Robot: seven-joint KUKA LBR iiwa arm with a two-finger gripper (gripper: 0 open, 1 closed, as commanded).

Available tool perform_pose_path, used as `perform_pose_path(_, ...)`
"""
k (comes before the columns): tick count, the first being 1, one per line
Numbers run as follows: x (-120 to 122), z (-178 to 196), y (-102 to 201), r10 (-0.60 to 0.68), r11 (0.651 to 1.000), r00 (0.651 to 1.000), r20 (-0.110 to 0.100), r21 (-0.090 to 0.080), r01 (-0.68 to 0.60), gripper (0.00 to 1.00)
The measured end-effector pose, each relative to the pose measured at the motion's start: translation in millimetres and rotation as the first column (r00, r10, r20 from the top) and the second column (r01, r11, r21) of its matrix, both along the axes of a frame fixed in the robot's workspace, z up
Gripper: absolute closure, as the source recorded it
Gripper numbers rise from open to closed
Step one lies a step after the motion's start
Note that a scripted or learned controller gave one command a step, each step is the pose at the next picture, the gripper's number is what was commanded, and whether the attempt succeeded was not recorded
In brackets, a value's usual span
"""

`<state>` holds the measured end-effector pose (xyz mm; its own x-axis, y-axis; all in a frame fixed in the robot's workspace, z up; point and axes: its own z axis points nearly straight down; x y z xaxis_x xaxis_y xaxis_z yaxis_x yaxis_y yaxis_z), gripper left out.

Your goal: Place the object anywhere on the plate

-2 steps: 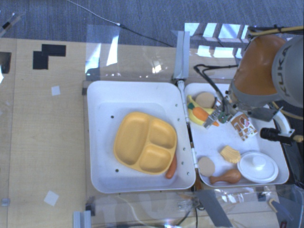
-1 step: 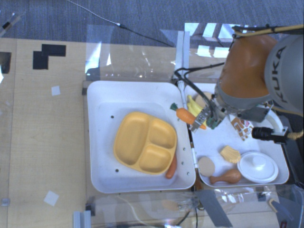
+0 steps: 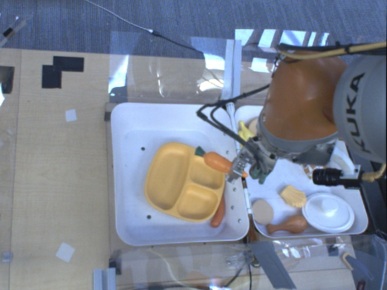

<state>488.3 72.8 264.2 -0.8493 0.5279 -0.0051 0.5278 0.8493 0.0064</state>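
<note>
A yellow divided plate lies in the left white bin. An orange toy carrot with a green top hangs over the plate's upper right rim. My gripper reaches in from the right, at the wall between the two bins. Its fingers are shut on the carrot's right end, and a bit of orange shows below them. The grey and orange arm covers the top of the right bin.
An orange sausage-like piece lies beside the plate's lower right edge. The right bin holds a yellow wedge, a white bowl, a tan disc, a brown drumstick and a yellow item.
</note>
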Motion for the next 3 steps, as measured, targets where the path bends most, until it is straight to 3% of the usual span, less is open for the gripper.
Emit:
perform_pose_path(1, -1, -69, 31, 0.272, 0.962, 0.962, -0.005, -0.002, -0.272, 1.0)
perform_pose_path(2, 29, -78, 26, 0.519, 0.855, 0.855, 0.0, -0.005, -0.519, 1.0)
perform_pose_path(3, 29, -78, 26, 0.519, 0.855, 0.855, 0.0, -0.005, -0.519, 0.0)
